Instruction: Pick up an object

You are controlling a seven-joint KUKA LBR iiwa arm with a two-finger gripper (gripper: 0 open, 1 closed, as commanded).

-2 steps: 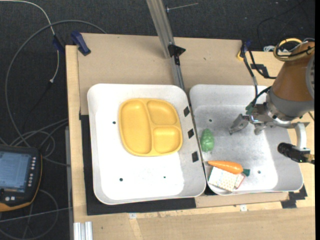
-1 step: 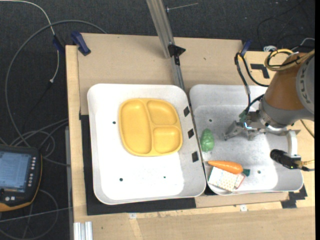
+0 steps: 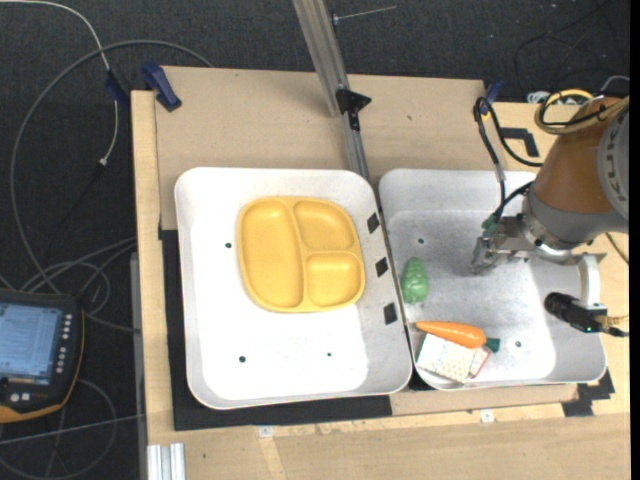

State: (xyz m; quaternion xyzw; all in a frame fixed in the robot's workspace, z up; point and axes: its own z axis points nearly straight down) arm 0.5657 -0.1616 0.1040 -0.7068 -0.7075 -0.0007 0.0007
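- Right of frame: gripper [image 3: 492,256] hanging over bare floor of the right-hand bin [image 3: 455,200], well apart from all three objects; probably a hover before a descent.
- Spread or pressed together: cannot tell, too small and dark.
- Likely targets along the bin's lower left: green lumpy toy vegetable [image 3: 414,279] alone near the wall; orange carrot [image 3: 452,333] lying flat, resting on a white speckled packet [image 3: 452,362] in the corner.
- Left bin [image 3: 200,298] with a yellow three-compartment tray [image 3: 300,252], flat, harder to pinch.
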